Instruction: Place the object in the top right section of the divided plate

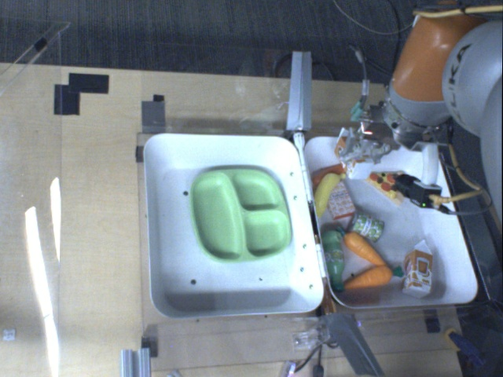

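A light green divided plate [206, 210] lies in the middle of the left bin [169, 289]. Its top right section [258, 187] holds nothing. My gripper [363, 141] hangs low over the far end of the right bin [464, 285], well to the right of the plate. A small orange and white item [344, 143] sits right beside its tip. Whether that item is held is hidden by the wrist. Below the gripper lie a yellow banana-like piece [324, 195] and a red and white packet [340, 203].
The right bin also holds a green can [367, 227], two carrots [363, 247] [368, 276], a green vegetable [333, 250], a small carton [418, 269] and a pizza slice [385, 183]. A metal divider [299, 93] runs between the bins. Cables trail by the arm.
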`<action>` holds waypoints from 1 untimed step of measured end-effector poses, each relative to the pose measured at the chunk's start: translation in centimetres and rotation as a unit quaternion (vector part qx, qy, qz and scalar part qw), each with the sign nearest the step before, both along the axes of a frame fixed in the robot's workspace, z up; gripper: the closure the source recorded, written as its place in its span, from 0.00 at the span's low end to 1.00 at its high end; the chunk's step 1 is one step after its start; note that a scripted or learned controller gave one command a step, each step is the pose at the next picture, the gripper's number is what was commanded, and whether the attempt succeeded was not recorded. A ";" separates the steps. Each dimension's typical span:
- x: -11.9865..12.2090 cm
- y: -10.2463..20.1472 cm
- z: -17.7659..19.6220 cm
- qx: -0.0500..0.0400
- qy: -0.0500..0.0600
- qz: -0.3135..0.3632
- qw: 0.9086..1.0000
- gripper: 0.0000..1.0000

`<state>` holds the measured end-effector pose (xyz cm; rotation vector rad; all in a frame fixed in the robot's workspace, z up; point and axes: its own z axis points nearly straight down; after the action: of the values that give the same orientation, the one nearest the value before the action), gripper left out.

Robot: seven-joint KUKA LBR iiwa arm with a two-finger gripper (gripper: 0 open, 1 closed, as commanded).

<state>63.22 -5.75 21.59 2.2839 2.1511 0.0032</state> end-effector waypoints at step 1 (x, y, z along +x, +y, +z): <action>-3.9 4.7 -2.6 0.000 0.001 0.084 0.996 1.00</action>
<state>59.34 -1.07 18.96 2.0952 2.3364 0.0012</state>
